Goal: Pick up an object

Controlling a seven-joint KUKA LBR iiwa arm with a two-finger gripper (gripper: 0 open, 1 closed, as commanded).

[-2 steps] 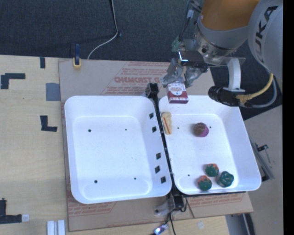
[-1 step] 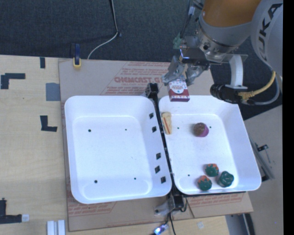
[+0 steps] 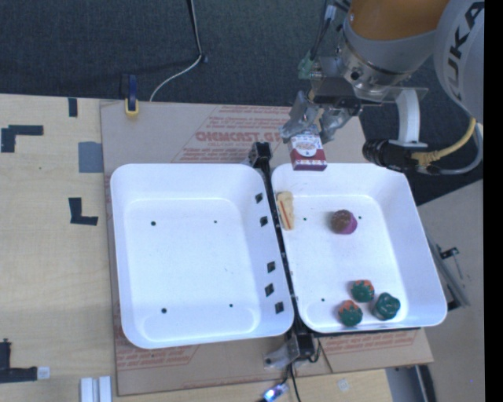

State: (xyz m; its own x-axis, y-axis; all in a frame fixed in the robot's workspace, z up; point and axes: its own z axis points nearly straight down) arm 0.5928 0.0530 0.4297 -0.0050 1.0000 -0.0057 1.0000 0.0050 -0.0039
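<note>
1. Claw [image 3: 309, 133] is shut on a small red & white box [image 3: 308, 152].
2. Box hangs over the back rim of the right bin [image 3: 409, 206].
3. In that bin: purple ball [image 3: 343, 221], 3 green toys [image 3: 365, 303].

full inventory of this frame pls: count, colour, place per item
Small red and white carton: 1, red with white label, between the gripper fingers above the right bin's far rim.
Shallow white plastic bins: 2, white, side by side on the bench.
Tan and yellow flat stick-shaped item: 1, right bin, against the left wall.
Dark purple round ball: 1, middle of right bin.
Small green and orange lumps: 3, clustered in right bin's near right corner.
Brown cardboard sheet: 1, under both bins.
Gripper: 1, grey metal, shut on the carton.
Arm: 1, grey with orange band, top right.
</note>
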